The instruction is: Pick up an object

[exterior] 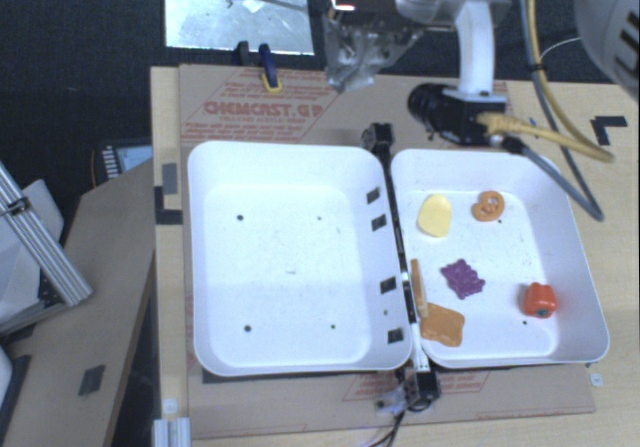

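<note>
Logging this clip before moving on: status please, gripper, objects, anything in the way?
Gripper high above the bench behind the bins, nothing between its fingers. Five objects lie in right bin: yellow piece, orange ring, purple piece. Nothing over them.

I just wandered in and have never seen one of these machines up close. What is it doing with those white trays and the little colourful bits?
A robot arm's gripper hangs above the bench, behind the two white bins, touching nothing. The right bin holds five small toy-like pieces: a pale yellow piece, an orange ring, a purple cluster, a red-orange piece and a tan slab near the front corner. Its job is to pick one up; none has been lifted yet.
</note>
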`<state>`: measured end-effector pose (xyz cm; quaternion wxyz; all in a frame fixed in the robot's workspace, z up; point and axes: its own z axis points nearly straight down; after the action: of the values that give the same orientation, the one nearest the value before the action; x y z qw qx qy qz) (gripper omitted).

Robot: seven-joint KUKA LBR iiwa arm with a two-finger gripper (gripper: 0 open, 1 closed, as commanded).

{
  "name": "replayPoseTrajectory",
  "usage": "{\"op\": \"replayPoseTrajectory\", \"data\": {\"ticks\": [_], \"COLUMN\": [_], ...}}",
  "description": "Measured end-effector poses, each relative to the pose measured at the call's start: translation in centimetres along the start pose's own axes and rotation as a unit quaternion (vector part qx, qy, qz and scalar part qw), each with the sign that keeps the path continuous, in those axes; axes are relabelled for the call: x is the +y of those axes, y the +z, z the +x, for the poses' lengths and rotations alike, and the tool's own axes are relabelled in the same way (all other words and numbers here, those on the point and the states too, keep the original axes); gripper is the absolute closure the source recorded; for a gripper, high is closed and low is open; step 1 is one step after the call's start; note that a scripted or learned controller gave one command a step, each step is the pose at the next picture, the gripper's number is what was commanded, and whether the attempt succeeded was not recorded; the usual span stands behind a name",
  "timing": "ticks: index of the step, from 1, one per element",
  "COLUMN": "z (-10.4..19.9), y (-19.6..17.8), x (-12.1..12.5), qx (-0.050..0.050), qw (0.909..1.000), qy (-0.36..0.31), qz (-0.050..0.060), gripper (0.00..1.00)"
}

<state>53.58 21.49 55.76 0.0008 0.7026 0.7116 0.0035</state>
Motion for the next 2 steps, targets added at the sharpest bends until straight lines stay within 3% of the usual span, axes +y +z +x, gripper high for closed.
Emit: {"op": "replayPoseTrajectory", "data": {"ticks": [1, 2], "z": [1.7, -7.2], "y": [18.5, 10.1], "x": [10.8, 5.2], "qx": [-0.003, -0.002], "qw": [1.0, 1.0], "qy": [0.007, 0.009], "qz": [0.003, 0.0], "gripper": [1.0, 1.0]}}
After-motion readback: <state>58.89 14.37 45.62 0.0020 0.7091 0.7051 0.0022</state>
